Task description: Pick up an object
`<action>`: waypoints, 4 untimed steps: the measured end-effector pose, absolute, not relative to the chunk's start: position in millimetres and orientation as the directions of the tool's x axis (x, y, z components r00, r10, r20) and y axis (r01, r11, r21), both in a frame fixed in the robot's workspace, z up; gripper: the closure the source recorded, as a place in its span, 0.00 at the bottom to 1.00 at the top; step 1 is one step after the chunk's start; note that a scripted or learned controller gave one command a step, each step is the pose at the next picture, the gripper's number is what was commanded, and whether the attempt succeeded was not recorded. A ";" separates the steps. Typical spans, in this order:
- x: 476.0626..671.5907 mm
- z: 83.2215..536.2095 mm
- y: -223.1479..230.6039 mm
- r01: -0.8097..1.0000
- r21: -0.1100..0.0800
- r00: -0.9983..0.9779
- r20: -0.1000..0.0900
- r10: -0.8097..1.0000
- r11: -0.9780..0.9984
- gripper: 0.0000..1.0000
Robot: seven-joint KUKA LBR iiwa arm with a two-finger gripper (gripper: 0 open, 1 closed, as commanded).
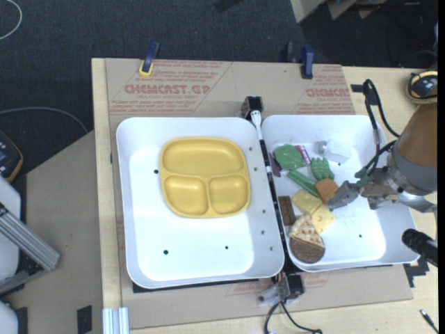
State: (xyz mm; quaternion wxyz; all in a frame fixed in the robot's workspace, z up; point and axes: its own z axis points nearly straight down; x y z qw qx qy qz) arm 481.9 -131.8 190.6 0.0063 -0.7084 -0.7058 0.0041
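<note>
A: On the left, the left bin holds a yellow divided tray, and it lies flat, far from the arm. I think nothing goes wrong there.

B: And in the right bin?

A: The toys lie in a crowd along its left wall: a purple piece, a green piece, an orange block, yellow cheese pieces and a brown round cookie. They touch each other. The gripper is just beside the orange block. I cannot tell how the tool stands, it is dark and blurred.

B: So what is the risk?

A: In my judgement it can push the pile instead of taking one thing, or catch two things and drop both. The bin floor is white and looks smooth, so a piece may slide away.

B: And the surroundings?

A: The bins sit on a brown board with red print, held by clamps. Around is dark carpet, with cables at the right.
</note>
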 end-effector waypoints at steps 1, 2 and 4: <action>485.1 197.0 -131.6 1.000 -0.001 0.000 0.000 1.000 0.000 0.00; 474.5 145.8 -128.8 1.000 -0.006 0.001 0.003 1.000 -0.001 0.00; 468.6 84.7 -130.0 1.000 -0.002 0.002 0.002 1.000 -0.002 0.00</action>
